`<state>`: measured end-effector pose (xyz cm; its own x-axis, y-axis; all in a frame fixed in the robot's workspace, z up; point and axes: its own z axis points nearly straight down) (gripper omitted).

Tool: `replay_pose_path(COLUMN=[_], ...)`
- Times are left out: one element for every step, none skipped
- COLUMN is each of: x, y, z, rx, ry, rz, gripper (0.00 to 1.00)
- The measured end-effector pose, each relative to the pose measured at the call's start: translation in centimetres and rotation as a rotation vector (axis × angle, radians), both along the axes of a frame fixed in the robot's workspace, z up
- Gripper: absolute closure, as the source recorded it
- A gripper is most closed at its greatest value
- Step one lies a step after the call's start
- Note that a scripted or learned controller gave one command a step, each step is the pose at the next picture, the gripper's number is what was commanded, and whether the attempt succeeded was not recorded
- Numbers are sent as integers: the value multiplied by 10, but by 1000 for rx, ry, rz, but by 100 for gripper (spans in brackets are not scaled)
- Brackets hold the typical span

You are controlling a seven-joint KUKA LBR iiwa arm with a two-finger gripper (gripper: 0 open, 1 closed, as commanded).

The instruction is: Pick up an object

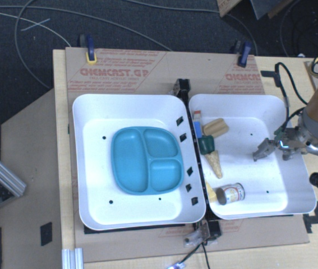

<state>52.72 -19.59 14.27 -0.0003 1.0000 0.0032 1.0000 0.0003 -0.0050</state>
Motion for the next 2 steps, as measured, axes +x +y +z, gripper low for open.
replay_pose_path(x=[-1,1], y=[1,0], z=[-53,-39], rx=[0,-2], ry=[1,-5], rz=[0,0], gripper=[0,100])
